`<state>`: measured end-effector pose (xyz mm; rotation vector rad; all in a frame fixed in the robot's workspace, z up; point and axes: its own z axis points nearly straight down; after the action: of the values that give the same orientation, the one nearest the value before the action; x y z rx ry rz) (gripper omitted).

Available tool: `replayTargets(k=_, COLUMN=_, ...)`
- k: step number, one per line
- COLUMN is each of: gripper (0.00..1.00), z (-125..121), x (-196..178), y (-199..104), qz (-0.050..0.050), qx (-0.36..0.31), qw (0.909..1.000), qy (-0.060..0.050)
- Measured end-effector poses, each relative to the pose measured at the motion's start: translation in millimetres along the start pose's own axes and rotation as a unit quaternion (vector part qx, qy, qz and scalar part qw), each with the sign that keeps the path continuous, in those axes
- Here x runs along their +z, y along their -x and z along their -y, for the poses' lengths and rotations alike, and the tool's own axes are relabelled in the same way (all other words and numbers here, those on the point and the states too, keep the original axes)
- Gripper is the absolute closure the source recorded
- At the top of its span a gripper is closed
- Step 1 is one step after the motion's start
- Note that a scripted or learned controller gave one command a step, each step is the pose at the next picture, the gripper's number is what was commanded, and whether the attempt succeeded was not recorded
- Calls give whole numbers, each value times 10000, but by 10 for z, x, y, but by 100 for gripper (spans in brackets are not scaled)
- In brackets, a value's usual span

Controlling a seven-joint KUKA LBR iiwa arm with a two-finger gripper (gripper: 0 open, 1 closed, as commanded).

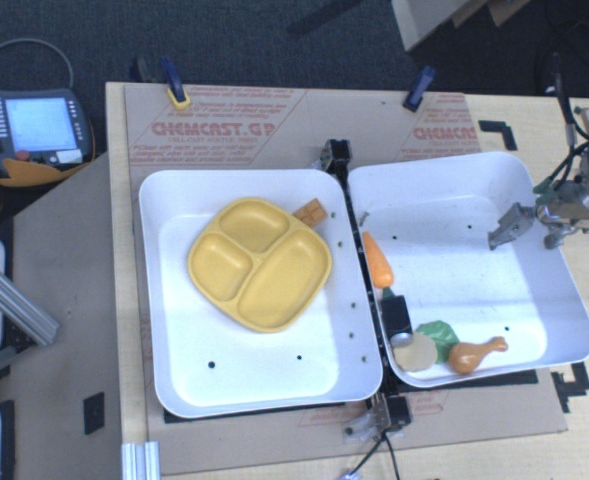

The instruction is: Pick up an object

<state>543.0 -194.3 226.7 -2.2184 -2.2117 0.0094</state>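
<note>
Camera view: carrot point(377, 259) beside divider (yellow plate point(260, 264) opposite).

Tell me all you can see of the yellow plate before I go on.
The plate is a pale yellow divided dish, plastic by its look, with three compartments: two smaller ones towards the far side, one larger nearer. It lies flat and upright in the left bin, towards its far half. A small brown block sits against its far right rim.

1 fixed camera looks down from above the bench point(124, 268) at a slant, far enough back to take in both bins point(164, 298) whole, side by side, plus dark floor beyond the bench's far edge.
</note>
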Motion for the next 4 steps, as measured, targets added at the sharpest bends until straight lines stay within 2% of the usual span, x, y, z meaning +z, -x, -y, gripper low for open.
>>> replayTargets(k=1, gripper=0, z=-25, x=-57, y=-3, qz=14, qx=-15, qw=10000, qy=55)
replayTargets(k=4, gripper=0, z=-33, x=1193, y=-56, qz=4, qx=-16, qw=10000, qy=35)
